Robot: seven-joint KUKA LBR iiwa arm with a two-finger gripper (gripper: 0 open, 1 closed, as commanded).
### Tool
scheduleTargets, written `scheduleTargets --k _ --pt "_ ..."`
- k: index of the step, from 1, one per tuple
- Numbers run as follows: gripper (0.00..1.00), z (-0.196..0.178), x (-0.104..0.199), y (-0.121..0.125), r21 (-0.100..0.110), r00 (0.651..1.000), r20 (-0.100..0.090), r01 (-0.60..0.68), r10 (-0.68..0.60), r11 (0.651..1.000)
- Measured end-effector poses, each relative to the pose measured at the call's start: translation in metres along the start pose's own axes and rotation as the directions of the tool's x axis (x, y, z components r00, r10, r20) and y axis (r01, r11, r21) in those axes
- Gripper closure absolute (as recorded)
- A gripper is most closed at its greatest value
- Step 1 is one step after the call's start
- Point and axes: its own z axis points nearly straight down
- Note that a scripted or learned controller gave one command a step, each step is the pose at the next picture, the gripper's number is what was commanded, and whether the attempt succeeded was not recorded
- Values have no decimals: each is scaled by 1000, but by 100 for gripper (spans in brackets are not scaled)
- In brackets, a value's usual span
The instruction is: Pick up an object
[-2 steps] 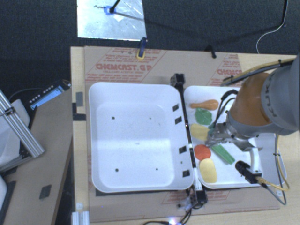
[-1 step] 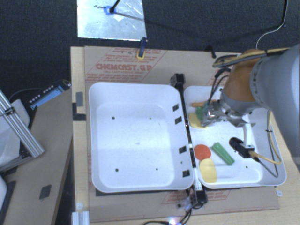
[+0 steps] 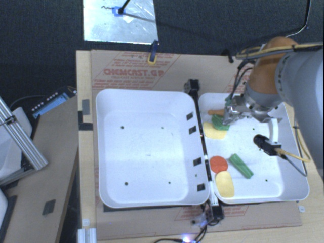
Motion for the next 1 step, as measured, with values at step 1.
scheduleTargets --k 1 --pt "100 -41 14 41 -2 1000 0 1 -1 1000"
